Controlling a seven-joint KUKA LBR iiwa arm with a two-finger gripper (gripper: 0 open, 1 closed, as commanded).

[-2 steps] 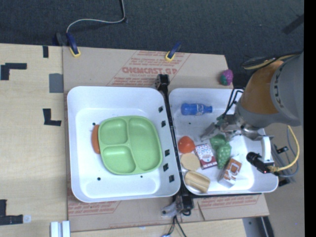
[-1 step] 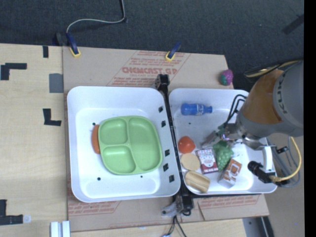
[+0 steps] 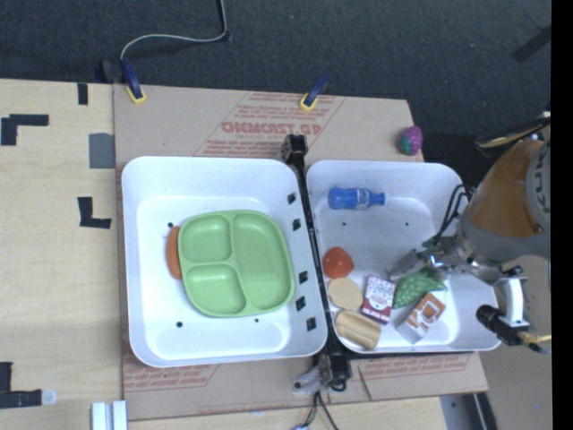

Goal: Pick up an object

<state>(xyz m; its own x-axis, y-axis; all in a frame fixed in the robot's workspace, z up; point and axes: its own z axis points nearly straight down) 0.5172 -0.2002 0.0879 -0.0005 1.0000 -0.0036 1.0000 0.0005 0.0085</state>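
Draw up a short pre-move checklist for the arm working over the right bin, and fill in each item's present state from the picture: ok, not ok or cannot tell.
1. Gripper is over the right bin, by the green packet: ok.
2. An object is seen between its fingers: cannot tell; the wrist and clutter blur that spot.
3. Target stands apart from its neighbours: not ok; the green packet touches the small carton, with the red packet close by.
4. Blue bottle lies away from the arm's path, near the far wall: ok.
5. Left bin with the green divided plate is out of the gripper's way: ok.
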